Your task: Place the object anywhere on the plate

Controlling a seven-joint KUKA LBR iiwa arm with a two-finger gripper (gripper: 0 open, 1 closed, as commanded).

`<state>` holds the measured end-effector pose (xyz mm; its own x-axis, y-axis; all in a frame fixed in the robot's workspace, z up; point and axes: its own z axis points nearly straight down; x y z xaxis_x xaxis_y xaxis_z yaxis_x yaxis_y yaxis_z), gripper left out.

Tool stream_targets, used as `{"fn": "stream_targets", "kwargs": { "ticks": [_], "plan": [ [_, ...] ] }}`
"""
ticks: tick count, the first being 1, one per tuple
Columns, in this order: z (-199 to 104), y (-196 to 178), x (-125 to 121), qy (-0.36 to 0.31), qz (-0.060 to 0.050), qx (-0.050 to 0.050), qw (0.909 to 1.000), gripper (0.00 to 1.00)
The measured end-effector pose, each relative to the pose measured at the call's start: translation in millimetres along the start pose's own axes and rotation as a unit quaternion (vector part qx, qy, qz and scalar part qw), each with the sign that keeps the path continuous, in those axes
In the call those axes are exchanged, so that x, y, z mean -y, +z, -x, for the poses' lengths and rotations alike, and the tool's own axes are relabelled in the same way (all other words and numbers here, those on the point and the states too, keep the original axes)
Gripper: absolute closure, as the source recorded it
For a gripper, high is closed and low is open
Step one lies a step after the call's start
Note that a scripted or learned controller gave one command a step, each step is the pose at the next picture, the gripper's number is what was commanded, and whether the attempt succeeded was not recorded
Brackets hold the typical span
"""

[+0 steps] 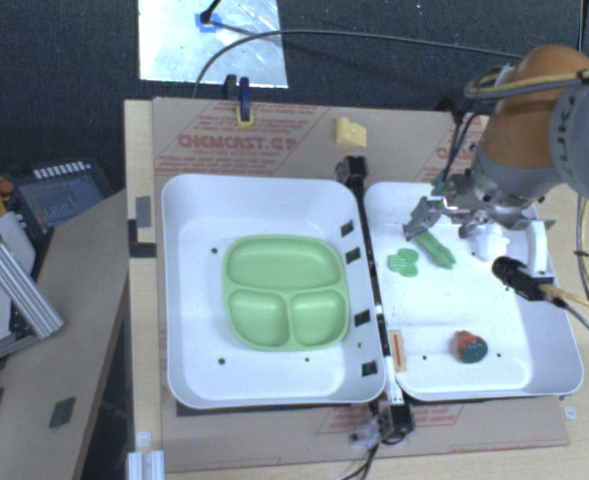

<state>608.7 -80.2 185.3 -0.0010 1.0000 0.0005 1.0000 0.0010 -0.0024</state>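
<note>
Nearest, right bin [564, 368]: a red-and-green piece [470, 347] near the front wall, not in play.

Left bin [189, 268]: green plate [284, 290] with three compartments, nothing on it.

Mid right bin: small green lump [404, 261], loose on the floor.

Farther, right bin: gripper [442, 226] low over a long green object [435, 247], fingers close about its upper end; whether they truly pinch it cannot be told.

Risks, as judged: an end-grip may let the object swing or slip during the lift; a carry too low could clip the walls between the bins.
</note>
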Motion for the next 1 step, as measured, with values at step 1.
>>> {"fn": "stream_targets", "kwargs": {
  "ticks": [1],
  "plan": [
    [3.0,45.8,7.6,0.000,0.000,0.000,1.0000,0.00]
  ]
}}
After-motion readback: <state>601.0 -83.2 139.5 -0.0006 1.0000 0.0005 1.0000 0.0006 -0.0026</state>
